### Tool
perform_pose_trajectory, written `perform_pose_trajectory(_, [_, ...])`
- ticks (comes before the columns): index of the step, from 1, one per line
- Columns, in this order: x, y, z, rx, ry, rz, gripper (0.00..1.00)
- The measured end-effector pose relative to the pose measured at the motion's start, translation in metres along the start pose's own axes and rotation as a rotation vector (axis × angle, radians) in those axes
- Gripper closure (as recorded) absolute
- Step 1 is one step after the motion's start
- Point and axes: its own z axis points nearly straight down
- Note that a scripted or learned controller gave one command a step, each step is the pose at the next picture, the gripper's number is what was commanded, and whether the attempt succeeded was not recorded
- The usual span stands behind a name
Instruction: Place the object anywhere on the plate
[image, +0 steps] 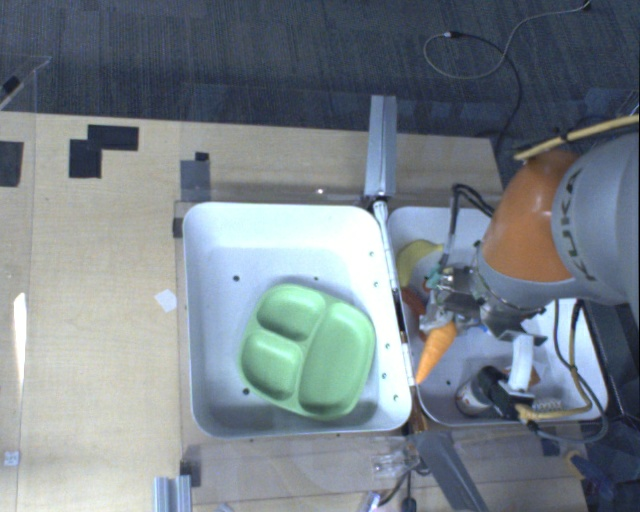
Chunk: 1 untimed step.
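A green plate (308, 350) with three compartments lies in the left white bin (215, 300), toward its front right. An orange carrot (434, 350) lies slantwise in the right bin (440, 405), close to the wall shared by the two bins. My gripper (445, 297) hangs over the right bin, just above the carrot's thick upper end. The wrist hides where the gripper and the carrot meet, so I cannot tell if they touch. Nothing lies on the plate.
A pale yellow object (414, 258) sits at the back of the right bin, beside the gripper. The grey and orange arm (545, 235) covers most of that bin's right side. A metal rail (380, 150) stands behind the bins' shared wall.
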Motion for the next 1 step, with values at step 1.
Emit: perform_pose_trajectory(1, [0.0610,0.0254,-0.0253,0.001,-0.001,-0.267,1.00])
